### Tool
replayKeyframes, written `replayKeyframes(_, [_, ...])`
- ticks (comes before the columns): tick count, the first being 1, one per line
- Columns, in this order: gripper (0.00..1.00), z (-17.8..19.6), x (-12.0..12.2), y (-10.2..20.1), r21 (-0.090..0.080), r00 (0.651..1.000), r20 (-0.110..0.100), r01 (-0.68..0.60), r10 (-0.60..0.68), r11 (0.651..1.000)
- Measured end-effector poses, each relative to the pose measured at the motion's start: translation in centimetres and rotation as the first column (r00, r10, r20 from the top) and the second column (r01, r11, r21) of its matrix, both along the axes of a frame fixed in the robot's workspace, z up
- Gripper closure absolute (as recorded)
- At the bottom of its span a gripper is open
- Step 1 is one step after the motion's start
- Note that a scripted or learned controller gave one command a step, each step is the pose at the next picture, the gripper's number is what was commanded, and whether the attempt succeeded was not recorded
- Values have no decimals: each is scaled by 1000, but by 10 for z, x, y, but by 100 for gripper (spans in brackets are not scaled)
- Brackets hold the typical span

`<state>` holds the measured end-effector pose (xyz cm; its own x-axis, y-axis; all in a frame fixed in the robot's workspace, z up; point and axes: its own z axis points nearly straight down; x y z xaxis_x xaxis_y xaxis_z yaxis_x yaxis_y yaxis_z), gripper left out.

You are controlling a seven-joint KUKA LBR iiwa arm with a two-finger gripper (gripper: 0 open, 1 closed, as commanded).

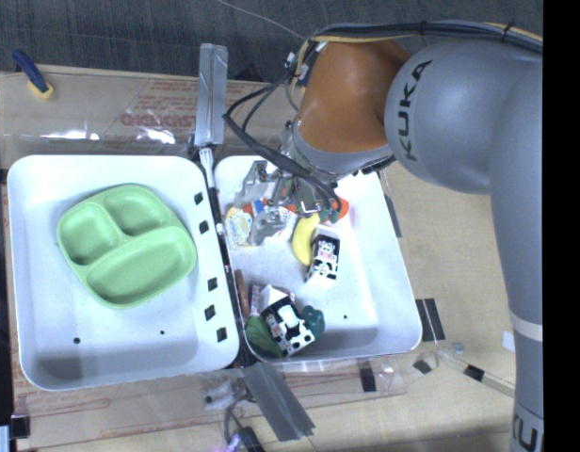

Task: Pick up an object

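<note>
Clutter in the right bin [389, 281] sits beneath the gripper [276, 196], which hangs over the bin's upper left part among a jumble of small items; whether the tool is spread, pressed together or pinching anything cannot be told. Candidate objects there include a yellow banana [302, 240], a black-and-white cow figure [324, 257] touching it, and a second cow figure [292, 328] on a green item [312, 323] near the front wall. Crowding risks a glancing grasp or two items lifted together. The left bin [26, 252] holds a green divided plate [127, 243]. Both bins rest on a tan bench [450, 252]; dark floor [102, 17] lies beyond.
</note>
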<state>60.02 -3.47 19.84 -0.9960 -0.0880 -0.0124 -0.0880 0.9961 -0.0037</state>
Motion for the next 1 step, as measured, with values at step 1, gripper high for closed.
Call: replayKeyframes(1, [100, -49, 19, -81, 1, 998, -15, -59, 59, 998])
